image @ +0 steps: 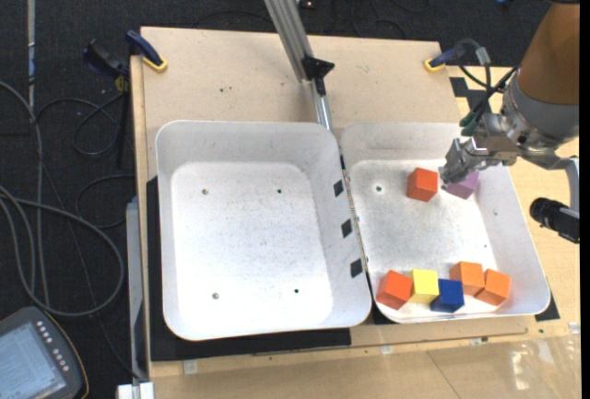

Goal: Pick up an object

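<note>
A: Which thing is the arm after?

B: The purple block (462,185), I judge. It lies in the right bin (516,231), near the far wall, and the gripper (458,169) sits right on top of it. An orange cube (423,184) stands just beside it to the left.

A: Is it held?

B: Whether the fingers are apart or together, I cannot tell; they are too small and dark against the block.

A: How would it handle?

B: It looks like a small, light, stiff block with flat faces, probably foam or wood. Nothing fragile. I would take it across two opposite flat sides, square on, since a hold on an edge could let it twist out.

A: And the surface?

B: Smooth white plastic, speckled, so a nudged block may slide. The bin's wall curves up close behind the block, leaving little room on that side.

A: What else is about?

B: A cluster along the near rim: three orange blocks (396,288), a yellow one (425,283) and a blue one (449,295), well apart from the gripper. The left bin (249,222) stands alongside on the bench (230,65).
</note>
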`<state>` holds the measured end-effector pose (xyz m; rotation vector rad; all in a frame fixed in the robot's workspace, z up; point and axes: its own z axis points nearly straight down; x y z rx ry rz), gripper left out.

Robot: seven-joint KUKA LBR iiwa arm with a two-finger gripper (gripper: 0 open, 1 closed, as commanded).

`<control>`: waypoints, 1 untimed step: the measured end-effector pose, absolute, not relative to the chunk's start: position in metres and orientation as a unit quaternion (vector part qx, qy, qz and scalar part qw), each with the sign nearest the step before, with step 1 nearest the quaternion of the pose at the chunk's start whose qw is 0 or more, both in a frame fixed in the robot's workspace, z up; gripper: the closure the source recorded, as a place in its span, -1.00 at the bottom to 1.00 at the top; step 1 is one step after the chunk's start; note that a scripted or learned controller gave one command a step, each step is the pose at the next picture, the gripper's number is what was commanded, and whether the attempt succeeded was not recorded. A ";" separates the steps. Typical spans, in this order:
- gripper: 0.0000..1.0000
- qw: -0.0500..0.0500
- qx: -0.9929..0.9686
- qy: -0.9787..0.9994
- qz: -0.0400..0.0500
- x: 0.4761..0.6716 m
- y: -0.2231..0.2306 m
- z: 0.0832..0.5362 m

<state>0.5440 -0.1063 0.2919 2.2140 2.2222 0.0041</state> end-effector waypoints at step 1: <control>1.00 -0.001 0.705 0.710 0.000 0.528 -0.059 0.286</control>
